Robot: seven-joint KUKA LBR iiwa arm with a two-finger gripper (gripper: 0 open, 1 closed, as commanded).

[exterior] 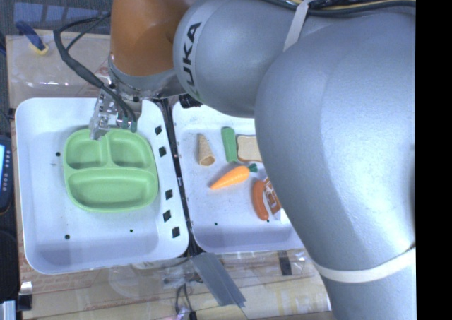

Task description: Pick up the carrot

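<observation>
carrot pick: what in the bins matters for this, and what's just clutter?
Job:
- carrot, right bin
- hand, over the left bin

Clutter:
- green divided plate
- cone
- green stick
- bread slice
- sausage

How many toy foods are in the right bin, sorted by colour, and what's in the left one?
Right bin:
Orange: 1, the carrot
Green: 1, a stick-shaped piece
Tan: 2, a cone and a bread slice
Red-orange: 1, a sausage-like piece
Left bin:
Green: 1, a divided plate
Total: 6
</observation>
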